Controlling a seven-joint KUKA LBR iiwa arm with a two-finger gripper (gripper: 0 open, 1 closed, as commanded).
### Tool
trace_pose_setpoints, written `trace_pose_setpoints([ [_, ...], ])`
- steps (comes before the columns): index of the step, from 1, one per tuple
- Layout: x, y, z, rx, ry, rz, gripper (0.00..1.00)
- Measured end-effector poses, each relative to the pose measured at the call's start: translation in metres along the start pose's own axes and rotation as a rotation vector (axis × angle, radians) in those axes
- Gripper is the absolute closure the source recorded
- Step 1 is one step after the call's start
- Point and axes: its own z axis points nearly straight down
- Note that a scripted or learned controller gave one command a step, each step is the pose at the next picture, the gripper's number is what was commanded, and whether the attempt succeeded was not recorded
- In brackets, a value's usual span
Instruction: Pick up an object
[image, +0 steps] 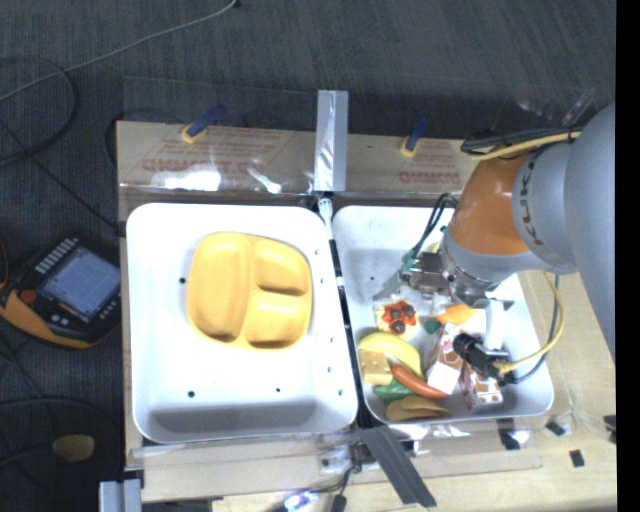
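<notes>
— What lies in the left bin (150, 400)?

— One yellow tray (248, 290), moulded into compartments. It lies flat on the bin floor, toward the far edge and roughly midway between the left and right walls.

— And the right bin (365, 240)?

— A heap of small toy foods crowds its near half. Close to the left wall lies a pale yellow banana-like piece (383, 350). A red-orange pepper or carrot shape (410, 381) lies slantwise just beside it, on the side of the near edge. A flat yellow piece (415, 408) rests along the near wall. Nearer the bin's middle sits a small card with red and dark spots (398, 315), with a green bit (432, 325) and an orange bit (455, 313) just to its right. There are two small printed cartons, one carton (443, 375) within the heap and a second carton (487, 392) near the near right corner.

— Where is the arm (590, 200)?

— It comes in over the right bin's far right corner, its orange band (490, 215) above the far half of the bin. The gripper (468, 298) hangs over the bin's middle, at the far rim of the heap, right by the orange bit.

— Is the claw wide, narrow, or closed on something?

— I cannot tell. The wrist covers it from this angle.
</notes>
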Motion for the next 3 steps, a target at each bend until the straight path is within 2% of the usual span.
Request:
trace_pose_setpoints([
  [1,-0.0096,-0.0252,0.0184,-0.020,-0.003,-0.233,0.00],
  [2,-0.0088,-0.0247,0.0087,-0.020,0.001,-0.232,1.00],
  [3,-0.0087,-0.0248,0.0087,-0.020,0.001,-0.232,0.00],
])
